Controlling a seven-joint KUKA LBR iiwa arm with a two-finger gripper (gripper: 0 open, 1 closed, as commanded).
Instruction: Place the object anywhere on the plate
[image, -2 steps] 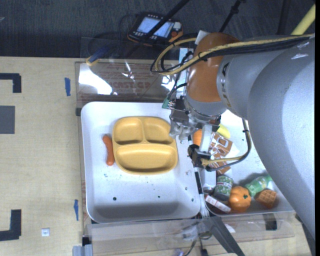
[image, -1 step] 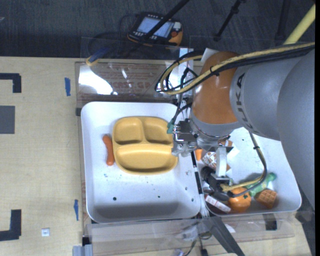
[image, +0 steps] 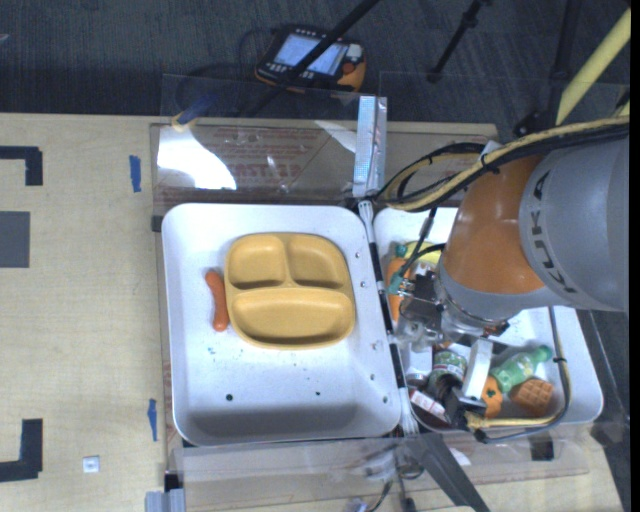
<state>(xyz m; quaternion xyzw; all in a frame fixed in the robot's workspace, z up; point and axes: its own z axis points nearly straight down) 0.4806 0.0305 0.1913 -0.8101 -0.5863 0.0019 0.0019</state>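
A yellow plate (image: 290, 290) with three sections is seen in the left bin (image: 190, 330). An orange sausage (image: 217, 299) lies just beside its left edge. The gripper (image: 455, 385) is lowered among toys in the right bin (image: 585, 385); its grasp cannot be told

Glossy yellow plastic plate (image: 290, 290) in smooth white bin (image: 190, 300).

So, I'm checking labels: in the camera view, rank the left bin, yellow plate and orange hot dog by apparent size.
1. left bin
2. yellow plate
3. orange hot dog, beside the plate
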